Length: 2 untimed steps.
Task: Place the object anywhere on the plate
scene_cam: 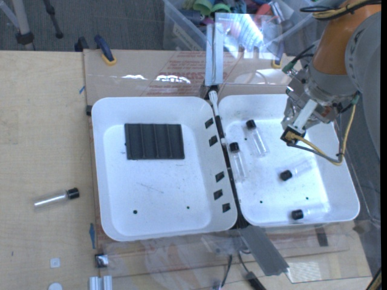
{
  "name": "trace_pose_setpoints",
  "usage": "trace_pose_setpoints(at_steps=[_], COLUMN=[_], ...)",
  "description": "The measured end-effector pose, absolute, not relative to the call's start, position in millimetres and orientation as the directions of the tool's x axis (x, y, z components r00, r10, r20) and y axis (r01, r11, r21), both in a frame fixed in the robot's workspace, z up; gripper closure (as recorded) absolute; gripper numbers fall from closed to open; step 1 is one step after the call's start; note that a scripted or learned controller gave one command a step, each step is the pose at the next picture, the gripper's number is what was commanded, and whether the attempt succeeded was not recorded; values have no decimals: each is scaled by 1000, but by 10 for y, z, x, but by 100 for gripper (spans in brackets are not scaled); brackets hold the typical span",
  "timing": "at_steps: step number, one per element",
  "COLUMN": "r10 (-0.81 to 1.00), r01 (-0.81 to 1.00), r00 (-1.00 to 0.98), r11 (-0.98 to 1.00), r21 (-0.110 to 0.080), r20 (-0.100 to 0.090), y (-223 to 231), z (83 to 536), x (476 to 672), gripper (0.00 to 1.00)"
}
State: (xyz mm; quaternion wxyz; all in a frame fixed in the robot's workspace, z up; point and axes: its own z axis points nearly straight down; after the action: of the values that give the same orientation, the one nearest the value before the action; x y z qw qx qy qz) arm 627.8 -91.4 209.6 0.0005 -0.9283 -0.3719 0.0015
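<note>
A black ribbed plate (154,141) lies flat in the left bin (109,180), toward its back. Several clear vials with black caps lie in the right bin (338,192): one near the back (255,136), one beside the divider (236,159), one in the middle (294,171) and one at the front edge (308,212). My gripper (299,116) hangs over the back right part of the right bin, above and to the right of the rear vial. I see nothing held in it.
Another capped vial (55,198) lies on the wooden bench left of the bins. A clear tub of coloured items (242,5) stands behind the bins. Black clips (217,162) line the divider between the bins.
</note>
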Motion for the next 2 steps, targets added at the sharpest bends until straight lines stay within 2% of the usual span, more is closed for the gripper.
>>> trace_pose_setpoints(at_steps=[1, 2], r10=[809, 718], r01=[809, 718], r00=[588, 696], r11=[-588, -696], r21=[0, -3], r20=[-1, -2], y=[-833, -237], z=[3894, 2416], x=[6001, 6326], gripper=[100, 100])
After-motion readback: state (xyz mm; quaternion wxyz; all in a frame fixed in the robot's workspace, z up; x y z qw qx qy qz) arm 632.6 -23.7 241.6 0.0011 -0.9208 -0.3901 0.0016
